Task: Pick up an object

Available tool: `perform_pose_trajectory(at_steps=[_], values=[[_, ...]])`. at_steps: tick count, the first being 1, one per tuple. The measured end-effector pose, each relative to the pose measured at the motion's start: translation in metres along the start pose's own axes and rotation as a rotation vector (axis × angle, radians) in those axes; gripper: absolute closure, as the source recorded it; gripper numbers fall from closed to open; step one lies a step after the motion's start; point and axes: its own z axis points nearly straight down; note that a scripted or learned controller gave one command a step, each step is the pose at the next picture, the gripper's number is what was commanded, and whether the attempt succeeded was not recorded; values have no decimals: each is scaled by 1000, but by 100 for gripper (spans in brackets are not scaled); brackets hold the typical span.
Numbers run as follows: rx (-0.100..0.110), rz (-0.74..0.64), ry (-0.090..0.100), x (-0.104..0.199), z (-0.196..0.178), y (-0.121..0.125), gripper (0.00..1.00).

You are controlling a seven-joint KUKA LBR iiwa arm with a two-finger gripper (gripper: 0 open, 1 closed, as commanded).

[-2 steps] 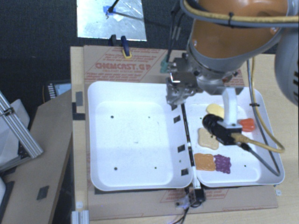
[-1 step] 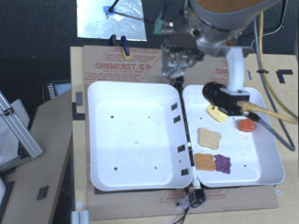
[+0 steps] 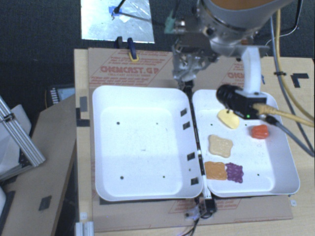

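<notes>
Nearest edge, right shallow white plastic bin [image 3: 288,178]: a flat orange-brown square piece [image 3: 215,170] with a small purple grape-like cluster [image 3: 235,172] touching its right side, both near the front left corner. Just behind them lies a tan bread-slice shape [image 3: 220,146], flat and apart from both. Farther back and to the right sits a small red rounded piece [image 3: 260,131]. A pale yellow wedge [image 3: 228,119] lies behind the bread slice. All five rest on the bin floor.

Left shallow white plastic bin [image 3: 142,146] sits alongside, the rims touching. Both bins rest on a brown cardboard sheet with red print [image 3: 128,69] on the tabletop [image 3: 59,146].

Far end: gripper [image 3: 186,81] hangs over the back of the seam between the bins, well apart from every piece. Its opening cannot be told; nothing visibly held. Beyond it lies a silver foil sheet [image 3: 115,14].
</notes>
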Motion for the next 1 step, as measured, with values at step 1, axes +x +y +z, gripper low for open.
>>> perform_pose_trajectory(at_steps=[1], values=[[-2, -4, 2, 0, -11, 0, 100]])
